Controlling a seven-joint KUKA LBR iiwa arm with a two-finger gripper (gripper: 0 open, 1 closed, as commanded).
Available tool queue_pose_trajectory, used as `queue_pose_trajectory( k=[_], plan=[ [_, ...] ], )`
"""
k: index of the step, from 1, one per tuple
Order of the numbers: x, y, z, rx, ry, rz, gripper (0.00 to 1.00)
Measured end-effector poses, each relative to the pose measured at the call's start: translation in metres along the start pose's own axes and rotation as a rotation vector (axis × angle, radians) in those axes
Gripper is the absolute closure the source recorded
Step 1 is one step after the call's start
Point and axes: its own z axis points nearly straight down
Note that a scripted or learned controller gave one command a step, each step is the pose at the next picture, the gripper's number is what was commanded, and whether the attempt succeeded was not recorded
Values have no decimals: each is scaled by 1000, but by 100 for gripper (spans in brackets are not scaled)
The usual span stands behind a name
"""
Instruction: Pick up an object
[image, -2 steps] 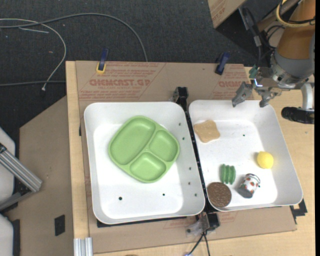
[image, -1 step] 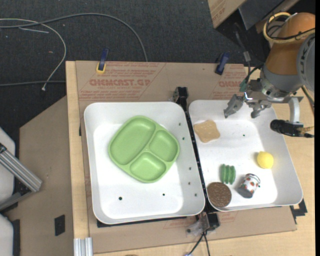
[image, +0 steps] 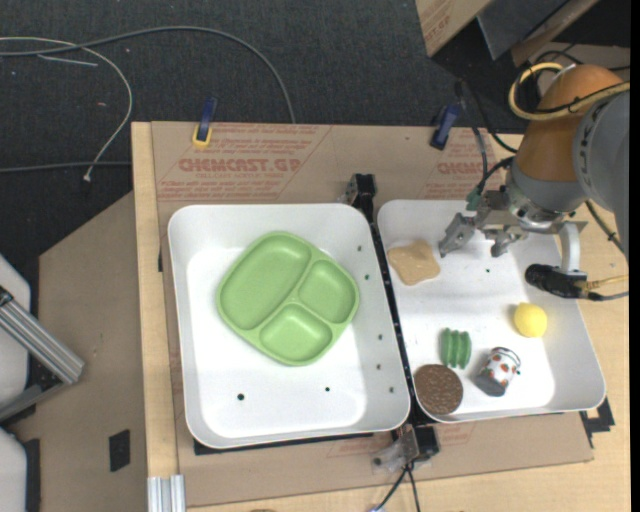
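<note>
Tan bread-shaped piece (image: 414, 263) in the right bin (image: 580, 375), just beside the claw (image: 480, 232), whose fingers stand spread and grip nothing; lemon (image: 530, 320), green pepper (image: 456, 347), brown disc (image: 438, 389) nearer; green divided plate (image: 288, 297) in the left bin (image: 200, 400)

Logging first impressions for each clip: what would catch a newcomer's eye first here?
The light green divided plate lying alone in the left bin stands out first. Next comes the grey and orange arm at upper right, its gripper over the back of the right bin, close to a tan bread-like piece. Along that bin's front sit a yellow ball, a small green item, a brown disc and a small grey and red toy.
</note>
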Motion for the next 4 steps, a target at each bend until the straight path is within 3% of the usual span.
queue_pose_trajectory(
  k=[1, 2, 4],
  plan=[
    [0, 2, 38, -7, -1, 0, 0],
    [1, 4, 22, -15, 0, -2, 100],
    [-6, 11, -89, -12, -3, -2, 100]
  ],
)
